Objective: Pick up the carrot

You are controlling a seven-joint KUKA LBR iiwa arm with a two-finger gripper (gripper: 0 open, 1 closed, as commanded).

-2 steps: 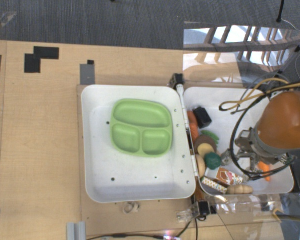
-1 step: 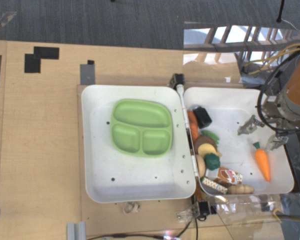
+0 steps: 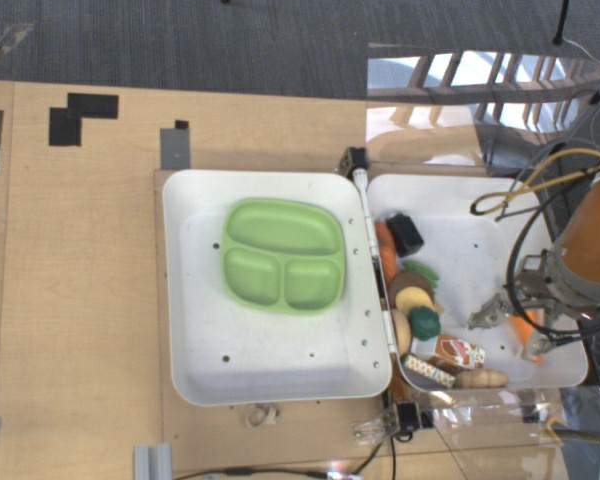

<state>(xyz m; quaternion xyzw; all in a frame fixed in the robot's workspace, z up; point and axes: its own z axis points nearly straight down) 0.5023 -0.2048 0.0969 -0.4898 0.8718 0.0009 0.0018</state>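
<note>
My gripper (image 3: 520,330) hangs low over the right side of the right bin (image 3: 450,208), under the grey wrist with its orange band. A small orange tapered piece, which looks like the carrot (image 3: 525,325), sits between the two fingers. The fingers are shut around it. Its lower end points toward the bin's front right corner. The wrist hides part of it.
Toys line the right bin's left wall: a long orange-red piece (image 3: 384,249), a black block (image 3: 405,233), a green leafy bit (image 3: 420,272), a tan potato (image 3: 412,295), a green ball (image 3: 424,321) and a red packet (image 3: 460,351). The left bin (image 3: 195,358) holds a green divided plate (image 3: 283,255). Cables loop at the right.
</note>
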